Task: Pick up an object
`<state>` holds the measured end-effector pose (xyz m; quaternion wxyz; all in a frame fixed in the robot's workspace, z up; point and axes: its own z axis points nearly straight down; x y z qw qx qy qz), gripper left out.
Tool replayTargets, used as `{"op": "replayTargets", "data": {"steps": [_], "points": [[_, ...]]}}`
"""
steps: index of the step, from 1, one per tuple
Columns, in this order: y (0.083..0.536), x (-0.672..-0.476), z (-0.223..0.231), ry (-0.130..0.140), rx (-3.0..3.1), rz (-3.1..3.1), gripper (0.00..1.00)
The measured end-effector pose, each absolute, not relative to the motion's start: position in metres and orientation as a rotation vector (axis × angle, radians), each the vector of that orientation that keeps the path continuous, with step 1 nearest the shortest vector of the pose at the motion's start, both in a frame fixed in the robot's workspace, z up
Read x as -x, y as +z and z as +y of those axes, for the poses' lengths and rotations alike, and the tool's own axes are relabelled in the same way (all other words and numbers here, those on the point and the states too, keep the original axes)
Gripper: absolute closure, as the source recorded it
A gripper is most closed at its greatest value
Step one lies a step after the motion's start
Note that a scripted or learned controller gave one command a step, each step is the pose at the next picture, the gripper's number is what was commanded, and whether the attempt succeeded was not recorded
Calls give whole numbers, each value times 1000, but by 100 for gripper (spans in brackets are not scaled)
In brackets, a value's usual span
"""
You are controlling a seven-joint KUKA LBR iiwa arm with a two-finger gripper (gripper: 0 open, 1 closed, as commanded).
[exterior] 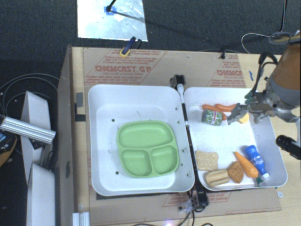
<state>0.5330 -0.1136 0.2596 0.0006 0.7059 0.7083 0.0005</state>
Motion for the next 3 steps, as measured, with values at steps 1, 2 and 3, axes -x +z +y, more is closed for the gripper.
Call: {"op": "replayTargets", "data": {"steps": [1,2,3], "points": [[165,-619,-109,-2,-2218,2227,0],[87,-630,-96,6,-2211,2221,0],[99,-632,-96,11,-2208,2220,100]]}}
